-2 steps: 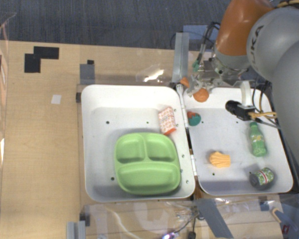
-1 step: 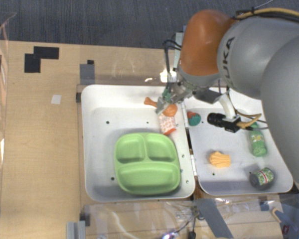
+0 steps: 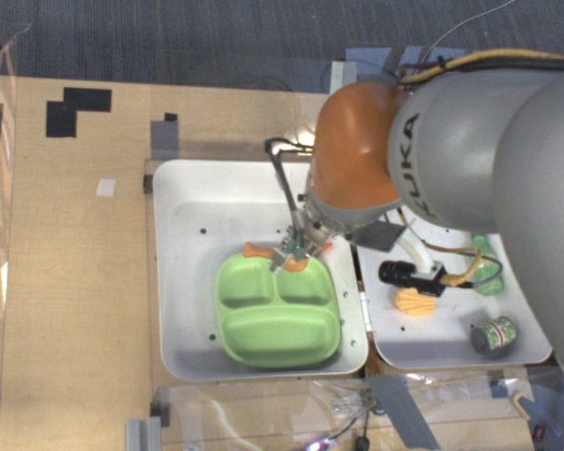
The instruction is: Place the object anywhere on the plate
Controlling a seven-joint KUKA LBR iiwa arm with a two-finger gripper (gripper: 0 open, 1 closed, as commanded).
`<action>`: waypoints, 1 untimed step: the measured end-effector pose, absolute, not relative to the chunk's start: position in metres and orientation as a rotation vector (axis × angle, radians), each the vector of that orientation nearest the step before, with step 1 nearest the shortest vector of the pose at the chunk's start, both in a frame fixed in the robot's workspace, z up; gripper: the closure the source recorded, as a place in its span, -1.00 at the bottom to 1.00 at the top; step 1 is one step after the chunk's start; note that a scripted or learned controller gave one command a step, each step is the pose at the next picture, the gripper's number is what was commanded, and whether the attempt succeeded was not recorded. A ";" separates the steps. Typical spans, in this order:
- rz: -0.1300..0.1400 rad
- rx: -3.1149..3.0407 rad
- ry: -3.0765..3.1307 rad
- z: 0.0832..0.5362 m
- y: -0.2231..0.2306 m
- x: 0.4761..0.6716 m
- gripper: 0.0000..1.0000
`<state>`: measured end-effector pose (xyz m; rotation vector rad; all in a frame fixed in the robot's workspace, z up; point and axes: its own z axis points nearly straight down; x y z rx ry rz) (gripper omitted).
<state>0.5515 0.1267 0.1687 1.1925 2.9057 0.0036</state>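
Bearing two white bins (image 3: pixel 183 252), wooden bench (image 3: pixel 75 252)

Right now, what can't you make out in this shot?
- Gripper, camera view: too small and blurred to read, partly under the orange wrist band.
- Orange object at the green plate rim: partly hidden by the gripper; held or resting, unclear.
- Right bin: its far part covered by the arm.

Robot lab: big grey arm (image 3: pixel 489 139) over wooden bench (image 3: pixel 75 280), two white bins (image 3: pixel 183 252), black tape marks (image 3: pixel 75 109), loose cables (image 3: pixel 470 26).
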 end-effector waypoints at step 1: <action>0.004 1.194 2.905 0.169 0.126 0.552 -1.00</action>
